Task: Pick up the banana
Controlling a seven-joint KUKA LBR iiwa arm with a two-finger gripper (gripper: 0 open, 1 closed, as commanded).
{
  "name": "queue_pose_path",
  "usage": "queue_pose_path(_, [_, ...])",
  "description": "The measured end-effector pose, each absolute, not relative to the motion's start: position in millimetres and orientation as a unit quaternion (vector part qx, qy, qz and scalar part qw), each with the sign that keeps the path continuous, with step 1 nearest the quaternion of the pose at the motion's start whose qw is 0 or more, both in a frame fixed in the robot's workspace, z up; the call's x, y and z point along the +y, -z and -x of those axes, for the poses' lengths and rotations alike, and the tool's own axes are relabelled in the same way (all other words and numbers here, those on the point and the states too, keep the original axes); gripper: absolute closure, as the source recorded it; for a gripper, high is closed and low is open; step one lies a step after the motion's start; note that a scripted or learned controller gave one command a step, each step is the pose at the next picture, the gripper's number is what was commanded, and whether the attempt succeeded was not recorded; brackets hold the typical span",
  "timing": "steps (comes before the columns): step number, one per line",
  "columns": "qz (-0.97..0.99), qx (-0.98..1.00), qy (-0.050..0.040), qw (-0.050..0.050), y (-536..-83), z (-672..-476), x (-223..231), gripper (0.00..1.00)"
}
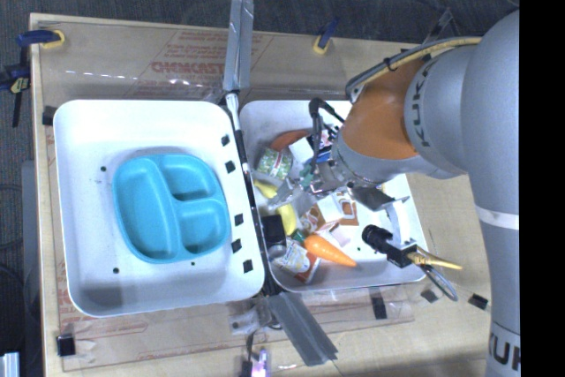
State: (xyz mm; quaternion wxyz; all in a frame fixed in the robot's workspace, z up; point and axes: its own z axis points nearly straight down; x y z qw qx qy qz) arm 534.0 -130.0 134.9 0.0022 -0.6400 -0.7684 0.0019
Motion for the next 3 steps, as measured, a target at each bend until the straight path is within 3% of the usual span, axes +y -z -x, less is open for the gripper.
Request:
queue_pose_path(1, [0.668,-0.744,-0.0027,-0.008,-95.0,-533.5,-118.0,0.00])
queue_pose_path(2, [0.665,-0.747,-0.0029,-0.004,-103.6,-533.0,-114.8,1.00])
queue_pose_path(3, [0.656,-0.754,-0.0006,0.001,-191.9,-602.8,-58.1,1.00])
